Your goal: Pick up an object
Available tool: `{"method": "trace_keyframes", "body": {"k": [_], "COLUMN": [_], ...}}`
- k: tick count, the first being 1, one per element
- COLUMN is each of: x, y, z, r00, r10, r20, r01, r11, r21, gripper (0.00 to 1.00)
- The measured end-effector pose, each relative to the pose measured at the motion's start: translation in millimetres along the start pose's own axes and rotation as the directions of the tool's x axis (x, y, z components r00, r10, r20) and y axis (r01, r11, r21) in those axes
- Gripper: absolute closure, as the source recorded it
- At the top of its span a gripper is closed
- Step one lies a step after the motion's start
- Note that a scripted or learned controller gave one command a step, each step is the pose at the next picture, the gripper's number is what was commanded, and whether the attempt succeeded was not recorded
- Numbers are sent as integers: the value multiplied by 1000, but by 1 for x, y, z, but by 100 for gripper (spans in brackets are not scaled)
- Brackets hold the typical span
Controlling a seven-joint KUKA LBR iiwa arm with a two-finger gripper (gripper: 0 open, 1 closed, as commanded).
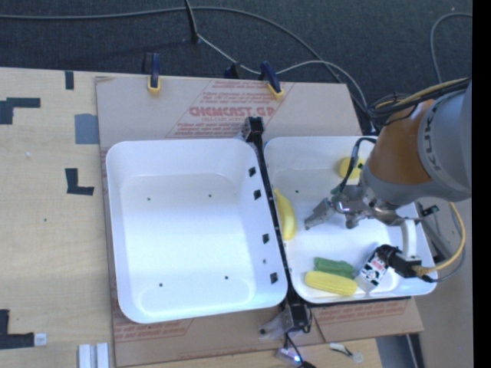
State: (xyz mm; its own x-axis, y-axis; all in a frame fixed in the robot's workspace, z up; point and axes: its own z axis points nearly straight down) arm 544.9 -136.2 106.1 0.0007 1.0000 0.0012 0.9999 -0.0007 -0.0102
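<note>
Two shallow white bins of smooth, glossy plastic with rounded corners sit side by side on a printed brown cardboard sheet [222, 110], which lies on a pale wood-grain surface [46, 228]. Two blue-and-yellow clamps [154, 75] pin the sheet's far edge. Black clips [253, 129] join the bins along their shared wall.

The left bin [184, 205] shows a bare floor marked with small dark dots. The right bin [307, 142] contains four candidate objects:

- A curved yellow piece [286, 215], banana-like in outline, leans on the left wall.
- A green piece [334, 267], elongated and slightly lumpy, lies near the bin's near edge.
- A yellow corn-shaped piece [330, 284], tapered and matte, lies just beside the green piece on its near side.
- A rounded yellow lump [344, 165] sits at the far side, partly hidden behind the arm.

The arm [406, 156], grey with an orange band, enters from the right. Its metallic grey gripper [316, 219] points left and hangs over the middle of the right bin, between the curved yellow piece and the green piece. It is apart from both. Whether the gripper is spread or closed cannot be told from this angle, and no object is visible within it.

A thin dark cable [230, 21] crosses the dark textured floor [368, 6] beyond the surface.
</note>
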Motion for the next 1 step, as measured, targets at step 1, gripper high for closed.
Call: {"method": "trace_keyframes", "body": {"k": [1], "x": [7], "y": [15], "z": [-83], "r00": [1000], "r10": [-2], "r20": [2], "r01": [2], "r11": [1000], "r21": [-16], "gripper": [0]}}
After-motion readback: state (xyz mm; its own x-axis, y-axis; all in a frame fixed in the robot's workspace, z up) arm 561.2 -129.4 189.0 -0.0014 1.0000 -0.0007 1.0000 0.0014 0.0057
